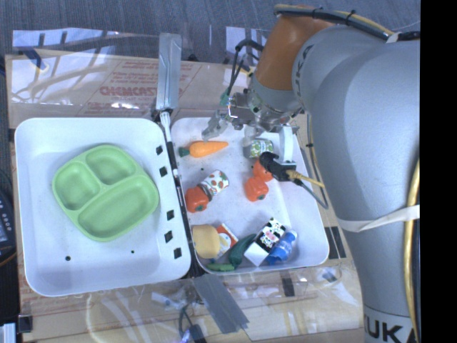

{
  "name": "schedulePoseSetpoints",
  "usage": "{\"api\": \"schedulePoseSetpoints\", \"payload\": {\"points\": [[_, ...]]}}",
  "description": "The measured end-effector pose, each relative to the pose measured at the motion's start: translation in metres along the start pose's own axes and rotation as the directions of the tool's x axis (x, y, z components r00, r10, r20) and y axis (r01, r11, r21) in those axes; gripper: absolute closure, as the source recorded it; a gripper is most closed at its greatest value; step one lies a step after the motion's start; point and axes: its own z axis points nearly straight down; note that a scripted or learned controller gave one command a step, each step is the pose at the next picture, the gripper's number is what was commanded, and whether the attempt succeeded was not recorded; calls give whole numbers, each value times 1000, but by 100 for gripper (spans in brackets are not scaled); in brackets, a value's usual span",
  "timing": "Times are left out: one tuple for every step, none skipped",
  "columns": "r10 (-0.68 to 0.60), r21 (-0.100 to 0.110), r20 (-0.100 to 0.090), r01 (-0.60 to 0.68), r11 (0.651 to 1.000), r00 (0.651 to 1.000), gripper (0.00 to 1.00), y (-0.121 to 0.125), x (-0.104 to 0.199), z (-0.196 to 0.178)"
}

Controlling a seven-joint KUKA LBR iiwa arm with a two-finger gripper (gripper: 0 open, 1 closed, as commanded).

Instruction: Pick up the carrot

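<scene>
Camera view, looking down on both bins: the carrot [205, 148] lies on its side in the far left part of the right bin [308, 229], close to the divider, its green end pointing left and its orange body running right. It lies apart from the other items; the nearest, a small can [216, 182], sits a little nearer the camera. The gripper [230, 120] hangs just beyond the carrot's right end, over the bin's far wall. Its fingers look spread apart, with nothing between them.

Assessment: the carrot appears to be a light, rigid plastic toy with a smooth, possibly slippery skin. Its tapered, rounded form may roll or squirt out under pressure. Recommended hold is across the thick orange mid-body, fingers closing square to its long axis.

The left bin [36, 263] holds a green divided plate [105, 190].
</scene>
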Motion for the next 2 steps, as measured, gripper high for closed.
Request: {"api": "schedulePoseSetpoints", "payload": {"points": [[51,-5,0,-51,999,999,0,3,-11,65],[-150,0,0,150,989,989,0,2,-11,5]]}}
